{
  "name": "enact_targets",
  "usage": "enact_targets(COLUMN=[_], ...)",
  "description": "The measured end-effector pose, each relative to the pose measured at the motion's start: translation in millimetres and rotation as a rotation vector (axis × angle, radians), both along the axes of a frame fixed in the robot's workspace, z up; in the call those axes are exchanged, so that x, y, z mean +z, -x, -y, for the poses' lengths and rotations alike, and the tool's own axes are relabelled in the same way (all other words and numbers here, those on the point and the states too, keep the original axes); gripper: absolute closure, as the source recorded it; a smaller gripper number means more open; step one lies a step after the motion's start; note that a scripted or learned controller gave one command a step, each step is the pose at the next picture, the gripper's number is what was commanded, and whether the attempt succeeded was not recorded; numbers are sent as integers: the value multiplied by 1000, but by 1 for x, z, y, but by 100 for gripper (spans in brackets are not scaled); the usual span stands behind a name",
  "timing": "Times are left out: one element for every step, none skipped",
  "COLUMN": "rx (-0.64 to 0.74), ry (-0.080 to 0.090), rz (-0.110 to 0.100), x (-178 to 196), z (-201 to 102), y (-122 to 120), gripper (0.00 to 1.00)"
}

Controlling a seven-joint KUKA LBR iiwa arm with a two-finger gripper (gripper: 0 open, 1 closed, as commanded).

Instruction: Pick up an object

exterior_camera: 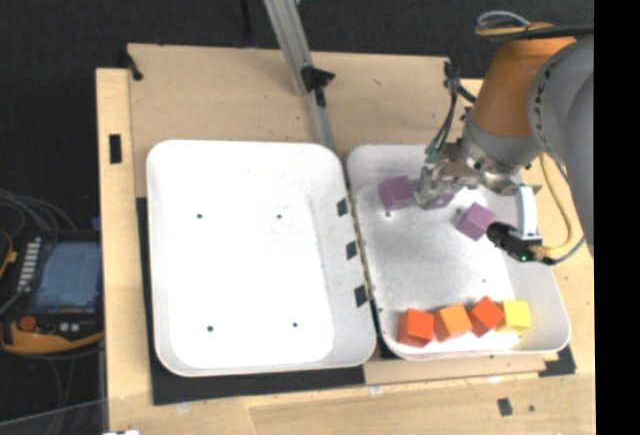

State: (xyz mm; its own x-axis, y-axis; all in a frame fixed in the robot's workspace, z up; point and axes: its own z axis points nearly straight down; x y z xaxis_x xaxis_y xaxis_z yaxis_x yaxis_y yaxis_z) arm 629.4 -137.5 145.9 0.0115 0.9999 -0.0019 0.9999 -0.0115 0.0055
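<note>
Claw (432, 191) low in right bin (430, 253), just beside purple block (397, 192), 4 blocks along near wall

Hidden and cut off
The arm (540, 93) ran past the right edge; its wrist covered part of the right bin (395, 163), and the pole (285, 13) was cropped at top.

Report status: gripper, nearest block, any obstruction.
Gripper low in right bin, beside purple block; grasp unconfirmed. Second purple block just behind it. Orange, red, yellow blocks along near wall, out of the way.

Fixed overhead camera, slanted toward bins (160, 223)
</note>
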Motion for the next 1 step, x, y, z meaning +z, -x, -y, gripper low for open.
enact_targets(rx=[11], ry=[0], rz=[3], x=[64], z=[-2], y=[-2], gripper=[100])
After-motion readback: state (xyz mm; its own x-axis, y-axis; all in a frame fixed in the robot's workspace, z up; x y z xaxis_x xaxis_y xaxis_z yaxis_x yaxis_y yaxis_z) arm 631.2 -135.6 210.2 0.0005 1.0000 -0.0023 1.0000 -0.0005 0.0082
